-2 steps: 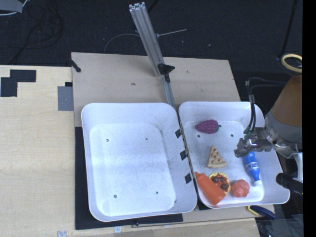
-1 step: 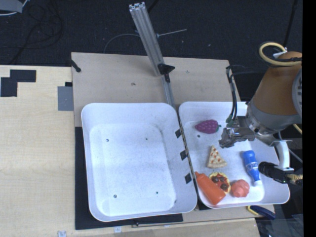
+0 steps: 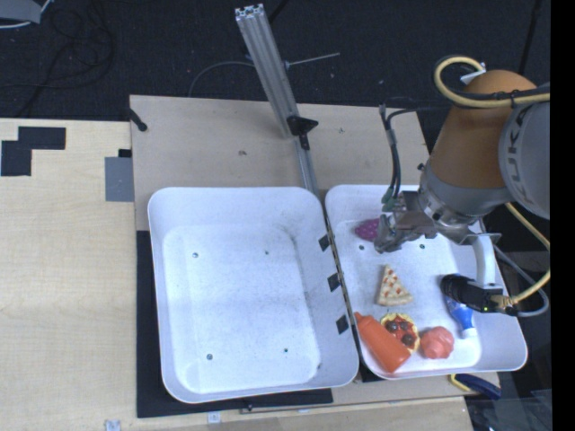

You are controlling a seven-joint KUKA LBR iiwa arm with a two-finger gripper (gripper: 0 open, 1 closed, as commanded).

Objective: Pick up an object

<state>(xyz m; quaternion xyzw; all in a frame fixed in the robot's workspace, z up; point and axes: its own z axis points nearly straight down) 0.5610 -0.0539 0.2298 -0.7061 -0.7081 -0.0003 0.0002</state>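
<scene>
While the claw [image 3: 388, 238], grip unreadable, nears a purple toy [image 3: 367, 230], the right bin [image 3: 503, 353] holds toy food.

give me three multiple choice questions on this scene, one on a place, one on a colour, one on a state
1. Where do the toys lie?
A. right bin
B. left bin
C. bare bench

2. What colour is the carrot?
A. green
B. orange
C. white

3. How does the pizza slice lie?
A. between the gripper's fingers
B. loose on the bin floor
C. standing on the bin's rim

Answers:
1 A, the purple toy, pizza slice, carrot and pink ball all sit in the right bin.
2 B, its body is orange.
3 B, it lies flat below the gripper, apart from it.
</scene>
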